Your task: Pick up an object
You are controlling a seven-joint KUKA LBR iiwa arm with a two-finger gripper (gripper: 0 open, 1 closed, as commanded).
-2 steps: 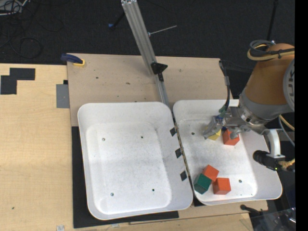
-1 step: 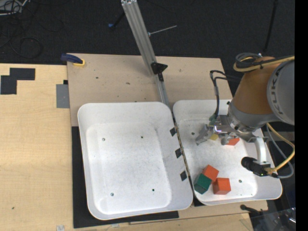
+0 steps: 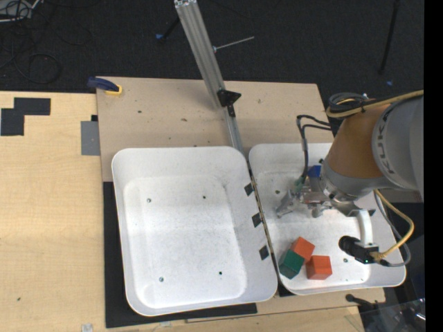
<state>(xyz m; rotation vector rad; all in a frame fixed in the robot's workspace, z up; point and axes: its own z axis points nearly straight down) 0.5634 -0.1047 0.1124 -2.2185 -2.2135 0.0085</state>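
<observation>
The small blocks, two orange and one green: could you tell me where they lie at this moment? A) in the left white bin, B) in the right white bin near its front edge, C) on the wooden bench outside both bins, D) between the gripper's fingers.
B: the two orange blocks and the green block lie clustered on the floor of the right white bin near its front edge, apart from the gripper above them.

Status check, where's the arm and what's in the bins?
Gripper low in right white bin. Two orange blocks, green block nearby, ungrasped.
</observation>
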